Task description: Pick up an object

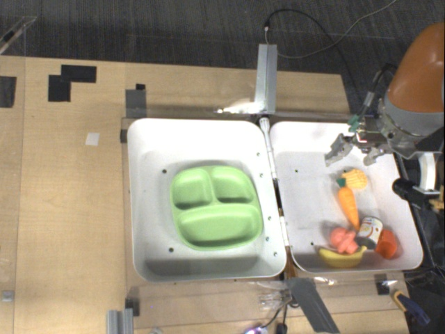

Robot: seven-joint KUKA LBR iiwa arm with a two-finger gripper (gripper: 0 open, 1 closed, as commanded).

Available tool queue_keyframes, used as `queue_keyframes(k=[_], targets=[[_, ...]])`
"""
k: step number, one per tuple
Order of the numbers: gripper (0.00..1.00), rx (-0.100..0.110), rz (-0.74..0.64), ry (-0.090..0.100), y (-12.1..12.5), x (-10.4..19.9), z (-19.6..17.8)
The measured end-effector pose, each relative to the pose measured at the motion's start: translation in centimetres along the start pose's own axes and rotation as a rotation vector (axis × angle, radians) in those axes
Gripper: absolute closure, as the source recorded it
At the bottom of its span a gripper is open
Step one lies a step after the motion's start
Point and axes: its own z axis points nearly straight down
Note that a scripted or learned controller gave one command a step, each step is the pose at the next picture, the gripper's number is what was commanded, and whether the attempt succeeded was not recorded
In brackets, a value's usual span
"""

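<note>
My gripper (356, 152) hangs over the back of the right bin (306, 186), its fingers (338, 150) spread open with nothing between them. Just in front of it lies a yellow corn cob (357, 179), and an orange carrot (348, 206) stretches toward the front from there. At the bin's front right sit a pink toy (341, 239), a yellow banana (342, 257), a small dark-and-white bottle (370, 229) and a red-orange fruit (387, 243).
A green divided plate (215, 206) lies in the left bin (149, 186). A metal post (267, 78) stands behind the wall between the bins. The arm's orange band (421, 68) rises at the right edge.
</note>
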Motion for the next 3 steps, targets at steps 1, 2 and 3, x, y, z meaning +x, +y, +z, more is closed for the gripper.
queue_keyframes(k=[1,2,3], targets=[[0.00,-0.003,0.084,0.000,-1.5,-5.1,14.2],[1.00,-0.003,0.086,0.001,-1.3,-5.1,13.5],[1.00,-0.010,0.091,0.000,0.1,-6.2,14.7]])
